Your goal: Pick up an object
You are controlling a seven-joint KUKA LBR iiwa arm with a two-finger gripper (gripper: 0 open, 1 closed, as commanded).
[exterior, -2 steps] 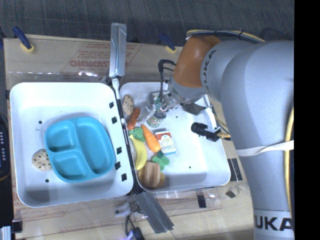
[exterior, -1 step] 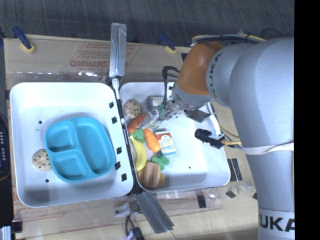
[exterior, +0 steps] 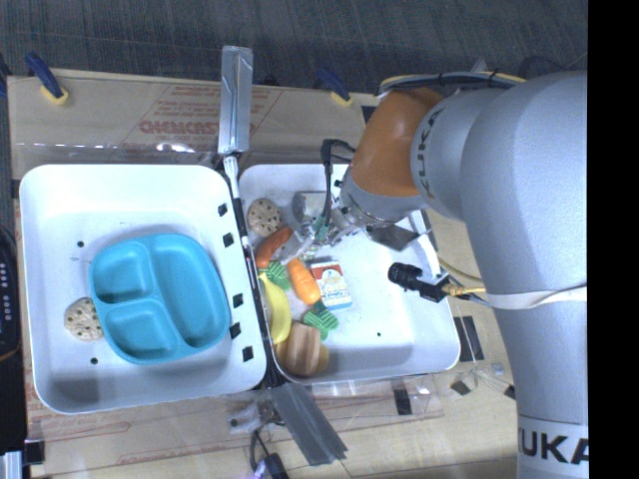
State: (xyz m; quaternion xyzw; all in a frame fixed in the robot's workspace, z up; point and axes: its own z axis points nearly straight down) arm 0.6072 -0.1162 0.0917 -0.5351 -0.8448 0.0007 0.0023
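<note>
Camera view: the gripper [exterior: 318, 220] hangs low at the far left of the right bin [exterior: 429, 339]; I cannot tell its state. Just near it lie a tapered orange carrot [exterior: 304, 280], a round speckled cookie [exterior: 264, 215], a curved yellow banana [exterior: 279, 310] and a flat printed carton [exterior: 332, 284]. The left bin [exterior: 50, 218] holds a glossy blue compartment tray [exterior: 160, 295] beside another cookie [exterior: 83, 318].
</note>
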